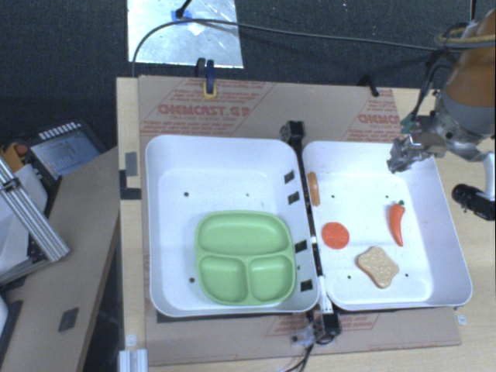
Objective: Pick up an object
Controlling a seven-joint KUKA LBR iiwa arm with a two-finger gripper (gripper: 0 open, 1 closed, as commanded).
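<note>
1. Nearest my camera, in the left bin (167, 161), I see a green divided plate (246, 256) lying flat, its three wells bare; its near rim sits close to the bin's front wall.
2. In the right bin (442, 231), a toast slice (377, 266) lies closest to me; a red round slice (335, 235) is just left of it and apart; a carrot (397, 222) lies further right, its green tip pointing away.
3. Against the divider between the bins lies a thin orange piece (313, 187); too small for me to identify.
4. At the far right corner, the gripper (404, 155) hangs over the bin's rim, well apart from the carrot; I see nothing between its fingers; the blur leaves their opening unclear; the arm is cut off by the frame.
</note>
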